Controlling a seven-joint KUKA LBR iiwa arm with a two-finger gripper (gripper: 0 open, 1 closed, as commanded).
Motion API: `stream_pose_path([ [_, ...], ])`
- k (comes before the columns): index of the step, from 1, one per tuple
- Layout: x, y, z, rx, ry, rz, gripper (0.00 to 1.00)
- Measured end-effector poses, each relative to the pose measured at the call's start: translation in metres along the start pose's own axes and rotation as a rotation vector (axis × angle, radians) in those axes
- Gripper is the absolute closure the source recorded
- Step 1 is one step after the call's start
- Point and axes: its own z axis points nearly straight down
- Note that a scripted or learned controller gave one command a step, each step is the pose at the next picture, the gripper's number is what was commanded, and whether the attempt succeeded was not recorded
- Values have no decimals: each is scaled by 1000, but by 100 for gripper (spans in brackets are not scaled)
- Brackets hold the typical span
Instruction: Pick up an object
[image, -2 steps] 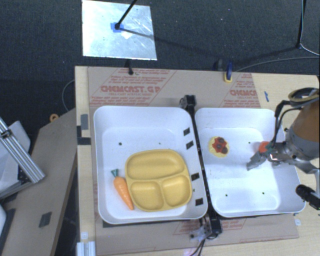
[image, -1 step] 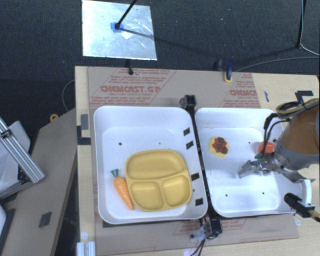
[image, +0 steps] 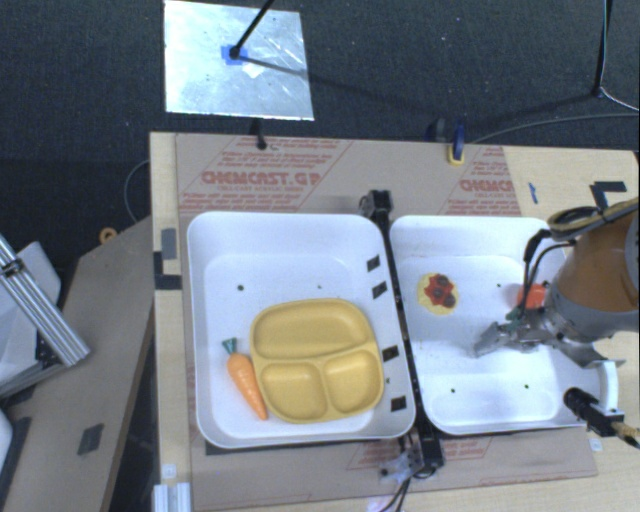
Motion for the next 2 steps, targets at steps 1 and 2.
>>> stream_pose_path([
  [1,1,2,-12,-4,0,-1,100],
  [2,8,-4,-61,-5,-2,-4,100],
])
